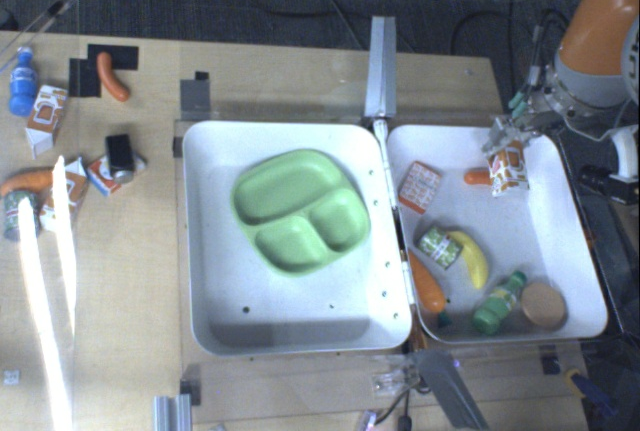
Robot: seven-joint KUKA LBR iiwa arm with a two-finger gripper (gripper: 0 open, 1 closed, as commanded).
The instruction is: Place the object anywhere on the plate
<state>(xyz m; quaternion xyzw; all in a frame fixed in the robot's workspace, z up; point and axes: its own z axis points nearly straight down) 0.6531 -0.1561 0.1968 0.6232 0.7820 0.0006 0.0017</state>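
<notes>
A green three-compartment plate (300, 209) lies in the left white bin (215, 309). My gripper (506, 141) hangs over the far right part of the right bin (580, 249), shut on the top of a small white-and-orange carton (509, 171) that dangles beneath it. The plate is well to the left of the gripper, across the divider between the bins.
In the right bin lie an orange-and-white packet (420, 186), a small orange piece (478, 177), a green can (437, 247), a banana (471, 257), a carrot (428, 287), a green bottle (497, 304) and a tan round object (545, 304). Loose items sit on the bench at the left.
</notes>
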